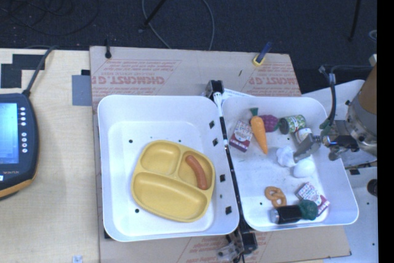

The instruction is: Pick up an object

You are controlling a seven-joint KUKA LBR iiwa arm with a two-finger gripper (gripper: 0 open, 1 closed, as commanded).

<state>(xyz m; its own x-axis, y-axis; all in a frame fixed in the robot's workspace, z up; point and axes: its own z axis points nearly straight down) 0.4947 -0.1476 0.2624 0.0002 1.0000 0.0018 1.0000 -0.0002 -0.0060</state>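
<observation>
My claw (306, 146) reaching into the right bin (335, 209), grip state unclear, one carrot (259, 133), one pretzel (275, 195), one can (293, 124) lying there, one sausage (197, 171) sitting in one yellow tray (161, 193).

A teach pendant (13, 141) lies at the bench's left edge; cardboard (184, 74) sits under both bins (108, 132)

On the pale wooden tabletop (55, 218) lies a cardboard sheet (184, 74) carrying two white bins (117, 132), with a handheld control pendant (15, 141) at far left.
</observation>
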